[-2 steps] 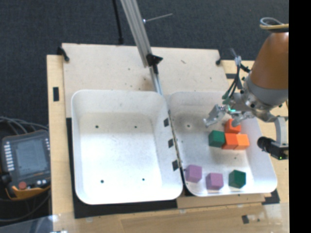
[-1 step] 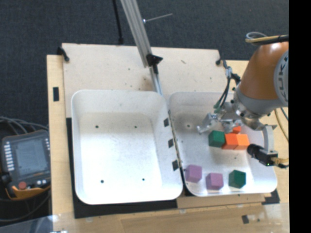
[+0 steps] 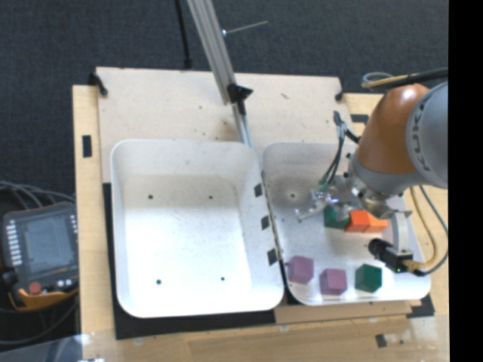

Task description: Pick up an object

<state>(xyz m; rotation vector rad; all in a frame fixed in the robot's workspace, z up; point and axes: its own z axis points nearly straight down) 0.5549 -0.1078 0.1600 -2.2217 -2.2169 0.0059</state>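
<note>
Pale bench (image 3: 173, 104) across most of the camera view, bearing two shallow white bins side by side. Left bin (image 3: 128, 164) well away from the action. Right bin (image 3: 281, 164) holding every loose piece in sight. Above that right bin, the grey arm (image 3: 407, 142) with its orange band, reaching in and hanging low over the bin's middle.

At the bin's near edge, in a row and clear of the arm: two purple cubes (image 3: 301, 268) (image 3: 333, 280) and a green cube (image 3: 368, 277). Just under the wrist, an orange block (image 3: 367, 221) touching or overlapping a dark green block (image 3: 334, 217), both seemingly on the bin floor.

Gripper (image 3: 326, 202) just beside that pair, close above the dark green block; open or closed, cannot tell from this slant.

Judged as mid-attempt: approach made, descent near its bottom, nothing visibly clamped or raised. Left to do: secure one block, likely the dark green or orange one, and lift it clear.
</note>
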